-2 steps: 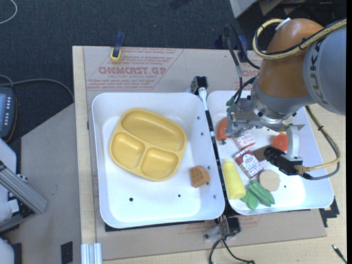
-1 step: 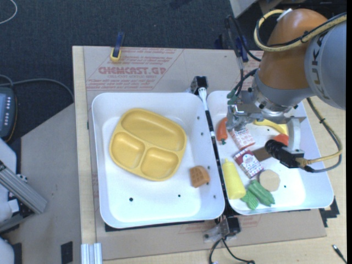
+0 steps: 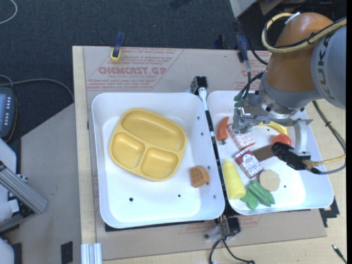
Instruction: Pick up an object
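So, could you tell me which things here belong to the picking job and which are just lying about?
Job: gripper over the right bin; its toy food: yellow mustard bottle, green pepper, orange carrot, round cracker.

Lying about: yellow divided plate, waffle piece, left bin, blue clamp.

2 white bins, 1 yellow tray, approx 8 toy foods

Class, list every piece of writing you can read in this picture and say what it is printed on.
"CHEMCAST GP": red print on the brown board under the bins.
Smaller red lines beneath it: too blurred to read.
"KU": on the grey arm, cut off at the edge.
Print on the food packets: too small to read.
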Action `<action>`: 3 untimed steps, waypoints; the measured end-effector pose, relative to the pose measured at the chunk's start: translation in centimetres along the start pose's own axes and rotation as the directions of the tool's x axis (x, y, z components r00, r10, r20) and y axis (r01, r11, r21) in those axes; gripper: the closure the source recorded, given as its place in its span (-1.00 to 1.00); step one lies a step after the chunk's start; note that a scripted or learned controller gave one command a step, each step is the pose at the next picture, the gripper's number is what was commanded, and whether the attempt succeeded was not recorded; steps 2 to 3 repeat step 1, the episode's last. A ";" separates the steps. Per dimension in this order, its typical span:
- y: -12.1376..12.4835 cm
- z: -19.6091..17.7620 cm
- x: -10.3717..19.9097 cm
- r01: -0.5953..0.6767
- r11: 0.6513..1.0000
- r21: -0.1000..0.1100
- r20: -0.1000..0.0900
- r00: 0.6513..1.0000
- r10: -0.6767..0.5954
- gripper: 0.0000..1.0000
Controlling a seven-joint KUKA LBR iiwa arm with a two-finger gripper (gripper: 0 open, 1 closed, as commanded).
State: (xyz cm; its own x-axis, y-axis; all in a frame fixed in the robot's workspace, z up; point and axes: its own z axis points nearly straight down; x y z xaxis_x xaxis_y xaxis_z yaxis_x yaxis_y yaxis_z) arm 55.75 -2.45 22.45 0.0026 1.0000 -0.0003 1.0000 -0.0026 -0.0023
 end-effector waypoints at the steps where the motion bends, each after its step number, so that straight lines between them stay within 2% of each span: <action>1: -0.2 -1.0 1.5 0.004 1.000 -0.005 -0.001 1.000 -0.004 1.00; 3: -0.2 -1.0 1.5 0.004 1.000 -0.005 -0.001 1.000 -0.004 1.00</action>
